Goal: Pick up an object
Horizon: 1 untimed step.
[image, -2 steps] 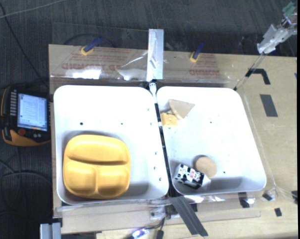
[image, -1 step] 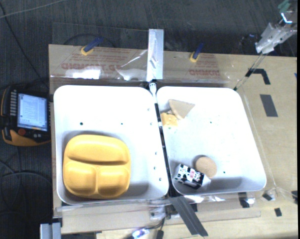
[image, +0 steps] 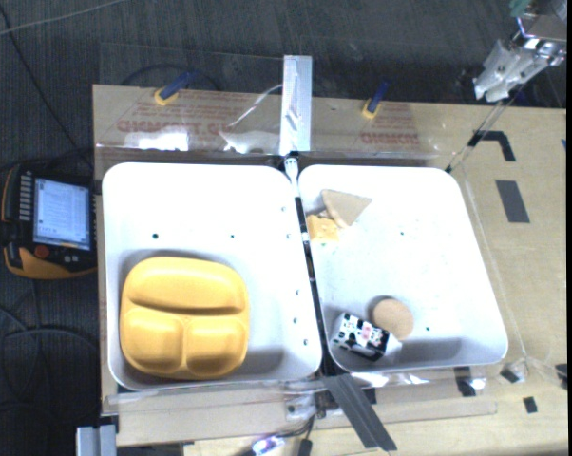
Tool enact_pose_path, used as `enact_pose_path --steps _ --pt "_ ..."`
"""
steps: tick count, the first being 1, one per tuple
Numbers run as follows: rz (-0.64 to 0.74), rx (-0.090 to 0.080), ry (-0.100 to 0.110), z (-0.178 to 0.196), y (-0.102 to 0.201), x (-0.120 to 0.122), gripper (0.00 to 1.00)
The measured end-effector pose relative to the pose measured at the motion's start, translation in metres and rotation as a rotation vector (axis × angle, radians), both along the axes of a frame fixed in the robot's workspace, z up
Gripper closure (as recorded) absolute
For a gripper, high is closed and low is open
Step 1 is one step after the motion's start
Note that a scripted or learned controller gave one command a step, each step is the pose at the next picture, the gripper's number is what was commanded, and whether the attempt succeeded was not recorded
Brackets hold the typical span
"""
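I'm seeing the gripper (image: pixel 510 65) hovering beyond the right bin (image: pixel 476 255), well clear of the round wooden disc (image: pixel 391 316); whether it's open I cannot tell

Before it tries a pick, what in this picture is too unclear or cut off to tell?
- The hand, camera view: small, pale, blurred at the top right corner; open or shut is unreadable.
- The small printed object, right bin: too small to identify.
- The tan pieces by the divider: overlapping, count unclear.
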State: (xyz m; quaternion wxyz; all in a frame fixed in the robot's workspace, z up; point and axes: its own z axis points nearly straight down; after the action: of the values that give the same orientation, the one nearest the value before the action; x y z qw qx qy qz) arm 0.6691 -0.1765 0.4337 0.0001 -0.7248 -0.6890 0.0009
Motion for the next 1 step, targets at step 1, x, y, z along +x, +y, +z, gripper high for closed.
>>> enact_pose_path --steps 1 --pt "-0.244 -0.001 0.001 -0.0004 0.0263 -0.0001 1.00"
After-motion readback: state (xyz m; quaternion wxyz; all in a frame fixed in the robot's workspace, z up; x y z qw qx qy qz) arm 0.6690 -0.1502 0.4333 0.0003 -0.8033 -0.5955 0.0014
